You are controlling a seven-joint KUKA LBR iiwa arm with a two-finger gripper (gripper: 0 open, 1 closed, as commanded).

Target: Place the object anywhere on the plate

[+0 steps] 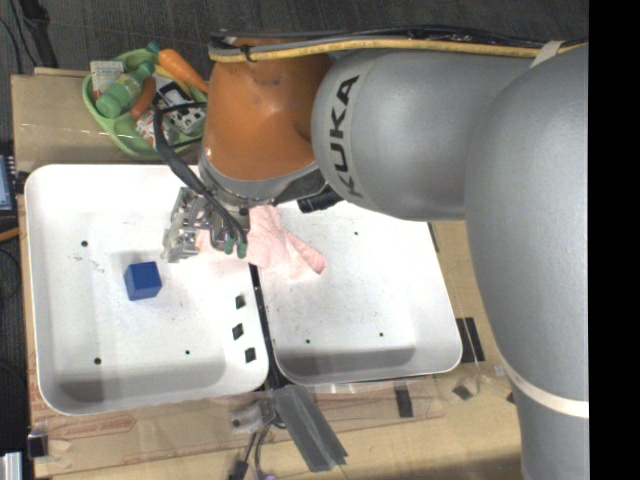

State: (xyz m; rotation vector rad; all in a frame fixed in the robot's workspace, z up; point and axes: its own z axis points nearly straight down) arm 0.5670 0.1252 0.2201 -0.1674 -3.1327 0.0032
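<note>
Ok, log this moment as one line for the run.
pincer over left bin | blue cube in left bin, apart from pincer | pink cloth at bins' divide

Pale wooden desk under even light, dark floor beyond.

The light-brown wooden desk (60, 118) carries two shallow white plastic bins: the left bin (60, 268) and the right bin (400, 298), touching along their inner rims at the centre. At 11 o'clock a green plastic bowl (105, 118) heaped with toy vegetables sits on the desk, just beside the left bin's far rim. Dark grey floor (120, 13) spans the top, from 10 to 1 o'clock. Strips of black tape (470, 340) mark the desk at 4 o'clock, and a grey metal bracket (310, 428) lies at 6 o'clock.
</note>
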